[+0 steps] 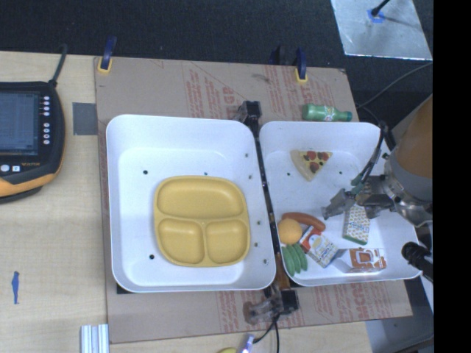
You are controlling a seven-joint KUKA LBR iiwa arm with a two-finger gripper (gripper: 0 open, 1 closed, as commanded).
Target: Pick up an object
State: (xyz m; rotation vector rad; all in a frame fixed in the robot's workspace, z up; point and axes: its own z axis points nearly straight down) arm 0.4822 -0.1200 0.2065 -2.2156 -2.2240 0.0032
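Observation:
My gripper (352, 199) hangs over the right part of the right bin (280, 153), at the end of the grey arm with its orange band. Just beneath it lies a small green and white carton (357, 225), touching or nearly touching it. Further left in the bin are a red sausage (303, 219), a yellow fruit (290, 232), green beans (294, 259) and a small red and white packet (321, 249). An orange and white packet (366, 259) lies near the front wall. A pizza slice (312, 162) sits toward the back.
The left bin (125, 160) holds a yellow divided plate (201, 220). A green bottle (326, 112) lies on the cardboard behind the right bin. A teach pendant (26, 142) rests on the bench at far left. Clamps sit between the bins.

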